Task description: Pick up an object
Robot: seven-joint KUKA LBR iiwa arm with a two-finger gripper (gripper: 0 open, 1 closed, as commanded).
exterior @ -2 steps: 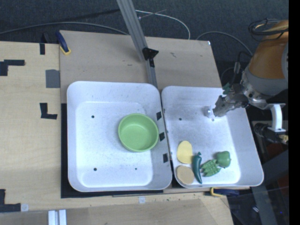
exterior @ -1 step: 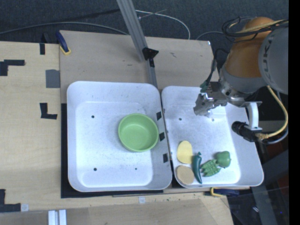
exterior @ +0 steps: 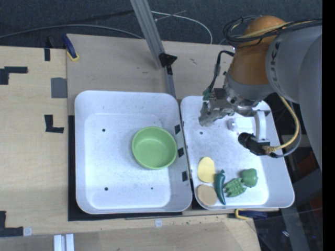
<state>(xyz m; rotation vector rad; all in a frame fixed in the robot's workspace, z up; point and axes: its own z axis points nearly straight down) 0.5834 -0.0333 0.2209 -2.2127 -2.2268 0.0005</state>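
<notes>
My gripper (exterior: 208,117) hangs over the back left part of the right bin (exterior: 277,192), pointing down, with nothing visible between its fingers. Toward the bin's front lie a yellow oval piece (exterior: 206,168), a tan round piece (exterior: 206,194), a dark green pepper (exterior: 219,185) and a light green knobbly toy (exterior: 242,182). They sit well in front of the gripper, apart from it. A green bowl (exterior: 154,147) stands upright in the left bin (exterior: 94,109), near its right side.
A slanted grey metal pole (exterior: 149,27) crosses the bench behind the bins. A black cable connector (exterior: 252,143) hangs from the wrist over the right bin. The small objects are clustered close together at the bin's front edge.
</notes>
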